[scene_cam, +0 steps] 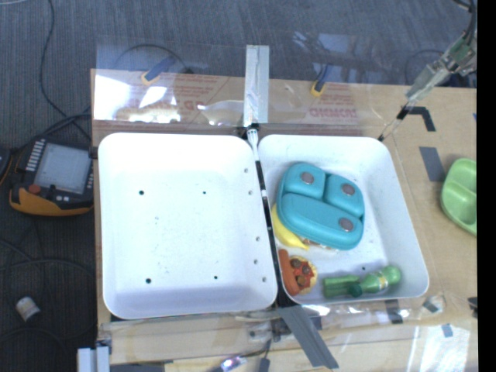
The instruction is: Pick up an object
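Note:
In the right bin (391,178) a large teal plastic piece (321,204) with three grey studs lies in the middle. A yellow item (284,233) pokes out from under its left edge. Below that sits an orange object (298,273) against the bin's front left corner. A green bottle (362,282) lies on its side along the front wall.
The left bin (180,223) stands beside the right one, with a divider rail (264,208) between them. A light green object (461,193) rests on the bench at the far right. A handheld pendant (51,178) lies on the floor at left.

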Tool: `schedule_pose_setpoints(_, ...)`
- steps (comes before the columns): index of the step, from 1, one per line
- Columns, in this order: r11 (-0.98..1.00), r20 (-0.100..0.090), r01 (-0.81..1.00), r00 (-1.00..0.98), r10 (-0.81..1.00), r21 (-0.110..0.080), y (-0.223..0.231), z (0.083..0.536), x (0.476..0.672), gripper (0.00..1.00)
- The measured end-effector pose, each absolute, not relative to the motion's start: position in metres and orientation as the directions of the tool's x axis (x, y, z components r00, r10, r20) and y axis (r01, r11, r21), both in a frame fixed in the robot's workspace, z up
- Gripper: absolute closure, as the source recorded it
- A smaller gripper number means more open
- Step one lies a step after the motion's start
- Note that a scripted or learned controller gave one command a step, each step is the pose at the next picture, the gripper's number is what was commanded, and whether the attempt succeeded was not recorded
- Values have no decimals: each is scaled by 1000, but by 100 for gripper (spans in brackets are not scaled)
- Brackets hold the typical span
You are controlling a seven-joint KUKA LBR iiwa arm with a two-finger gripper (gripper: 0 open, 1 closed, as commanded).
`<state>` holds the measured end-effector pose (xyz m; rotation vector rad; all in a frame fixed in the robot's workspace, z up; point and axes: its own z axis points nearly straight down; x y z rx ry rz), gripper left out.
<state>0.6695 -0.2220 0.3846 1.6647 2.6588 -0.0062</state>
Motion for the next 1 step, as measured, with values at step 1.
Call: schedule_pose_setpoints(1, 487, -6, 873, -487, 873, -1, -222, 394, 670, 100)
